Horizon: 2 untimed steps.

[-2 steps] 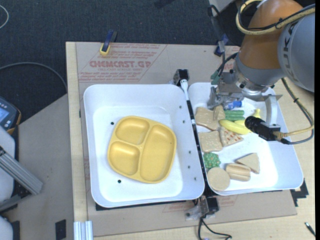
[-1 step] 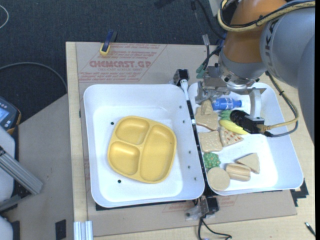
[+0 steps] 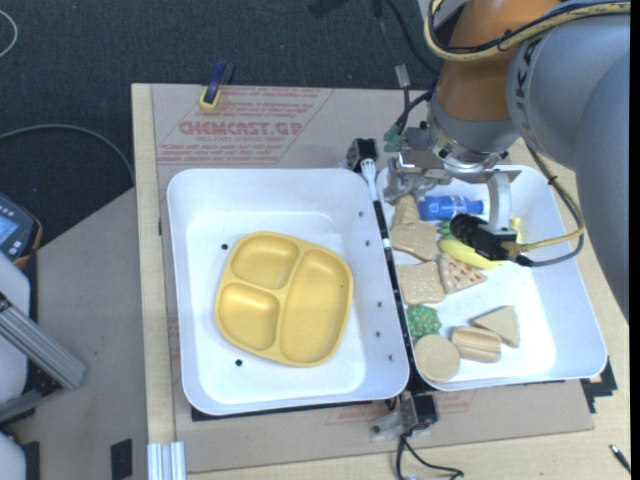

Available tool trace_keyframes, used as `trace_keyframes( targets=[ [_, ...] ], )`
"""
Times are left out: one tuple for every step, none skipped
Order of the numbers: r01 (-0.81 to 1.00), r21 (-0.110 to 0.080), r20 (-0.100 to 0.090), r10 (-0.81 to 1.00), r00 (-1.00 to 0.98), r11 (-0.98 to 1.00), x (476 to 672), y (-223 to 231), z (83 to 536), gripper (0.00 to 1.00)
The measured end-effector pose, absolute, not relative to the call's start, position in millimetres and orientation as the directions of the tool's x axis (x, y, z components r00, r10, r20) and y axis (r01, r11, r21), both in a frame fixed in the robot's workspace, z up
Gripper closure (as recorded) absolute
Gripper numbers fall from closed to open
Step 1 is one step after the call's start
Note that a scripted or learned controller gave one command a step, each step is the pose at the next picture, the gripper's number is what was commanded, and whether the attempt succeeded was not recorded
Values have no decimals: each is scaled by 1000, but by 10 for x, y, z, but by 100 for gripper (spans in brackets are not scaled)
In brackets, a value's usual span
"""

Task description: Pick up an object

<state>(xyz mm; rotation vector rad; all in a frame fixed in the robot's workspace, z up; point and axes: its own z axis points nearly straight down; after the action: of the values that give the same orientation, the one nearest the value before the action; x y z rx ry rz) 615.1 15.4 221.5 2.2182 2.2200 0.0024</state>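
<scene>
My gripper hangs low over the back left corner of the right bin, close to the divider between the bins. Whether anything sits between its fingers is hidden by the wrist. Just right of it lies a small blue and white item. A tan bread slice lies directly below the gripper, with a second slice and a triangular cracker in front of it. A yellow banana-like piece lies beside them.
The left bin holds a yellow divided plate. Toward the right bin's front lie a green piece, a round tan disc, a bread roll and a tan wedge. The right bin's right half is bare.
</scene>
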Motion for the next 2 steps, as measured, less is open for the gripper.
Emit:
trace_keyframes(
  targets=[
    [1000,2,0,1000,1,-1,6044,138,2356,100],
    [1000,3,-1,1000,0,0,6073,94,2336,100]
  ],
)
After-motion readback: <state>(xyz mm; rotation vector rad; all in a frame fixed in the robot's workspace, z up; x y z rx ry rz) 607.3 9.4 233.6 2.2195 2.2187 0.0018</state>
